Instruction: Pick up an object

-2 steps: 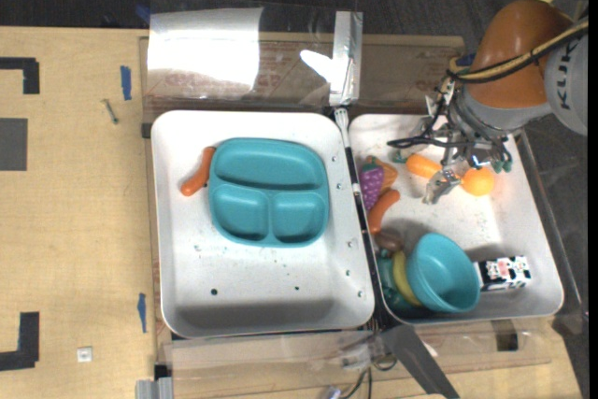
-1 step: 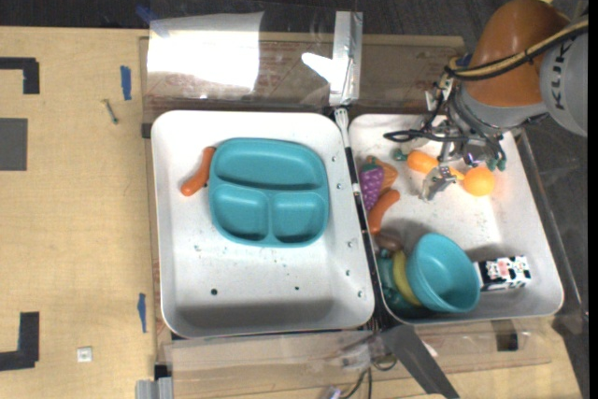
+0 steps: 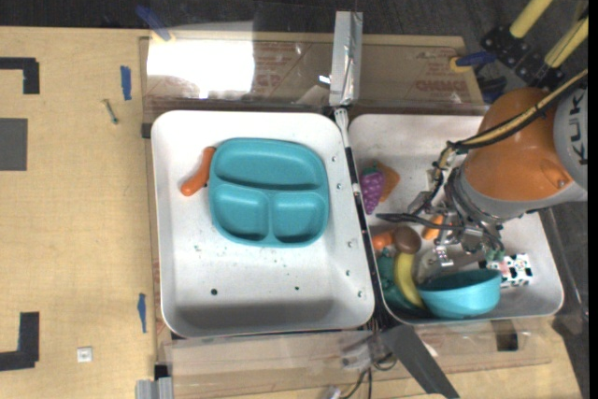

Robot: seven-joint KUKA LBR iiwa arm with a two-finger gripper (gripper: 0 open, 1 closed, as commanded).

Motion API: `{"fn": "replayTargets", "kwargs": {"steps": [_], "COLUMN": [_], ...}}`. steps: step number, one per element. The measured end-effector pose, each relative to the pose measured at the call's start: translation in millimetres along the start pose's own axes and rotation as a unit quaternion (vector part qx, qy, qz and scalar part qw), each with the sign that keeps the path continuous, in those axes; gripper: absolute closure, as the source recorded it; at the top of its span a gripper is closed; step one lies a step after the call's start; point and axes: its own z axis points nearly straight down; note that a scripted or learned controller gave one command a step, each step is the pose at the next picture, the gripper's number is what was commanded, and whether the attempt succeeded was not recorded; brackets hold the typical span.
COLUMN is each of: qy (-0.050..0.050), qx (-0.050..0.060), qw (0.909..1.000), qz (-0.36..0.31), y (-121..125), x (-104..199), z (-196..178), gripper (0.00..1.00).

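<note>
Jaws poised just above blue bowl.

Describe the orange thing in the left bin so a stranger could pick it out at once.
Start at the left white bin, which holds a big teal divided tray. Look along that tray's upper left edge: the small orange carrot-like piece lies there at a slant, touching the tray's rim. It is the one orange, slim item in that bin; everything else colourful sits in the right bin.

two white bins, one teal tray
</note>
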Motion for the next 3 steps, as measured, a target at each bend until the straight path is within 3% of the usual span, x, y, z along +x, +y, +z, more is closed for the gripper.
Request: {"fn": "replayTargets", "kwargs": {"steps": [1,2,3], "qy": [-0.002,-0.009,-0.005], "qx": [0.001,0.002,0.001], "qw": [0.9965,0.9965,0.9854], "qz": [0.084,0.083,0.17], "y": [-4,-4,25], "x": [-4,-9,-32], "z": [0,-13,-194], "gripper": [0.0,1.0,1.0]}}
